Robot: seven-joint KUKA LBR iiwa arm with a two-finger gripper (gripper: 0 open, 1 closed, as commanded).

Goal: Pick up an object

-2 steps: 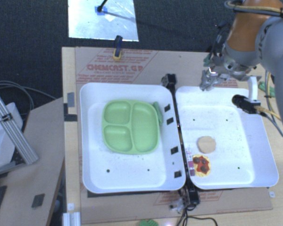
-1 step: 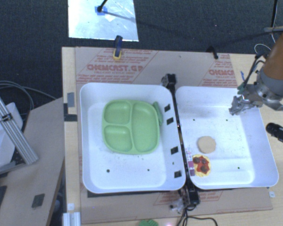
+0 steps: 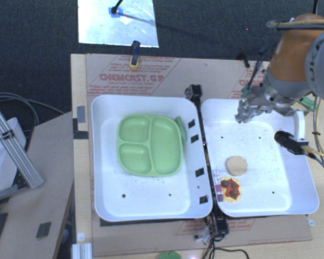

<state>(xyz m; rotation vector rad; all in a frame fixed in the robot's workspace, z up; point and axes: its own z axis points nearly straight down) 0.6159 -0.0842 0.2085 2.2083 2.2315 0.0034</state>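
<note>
In the left bin (image 3: 105, 193) a green divided plate (image 3: 150, 145) lies flat near the middle, three compartments facing up. Across the black divider, the right bin (image 3: 291, 198) holds a round tan cookie-like piece (image 3: 236, 165) toward its centre-left and, just below that near the front corner, a red and yellow toy pizza slice (image 3: 230, 189); the two sit close but apart. The gripper (image 3: 247, 114) hangs over the right bin's back edge, well apart from both pieces; its state cannot be told at this angle.
</note>
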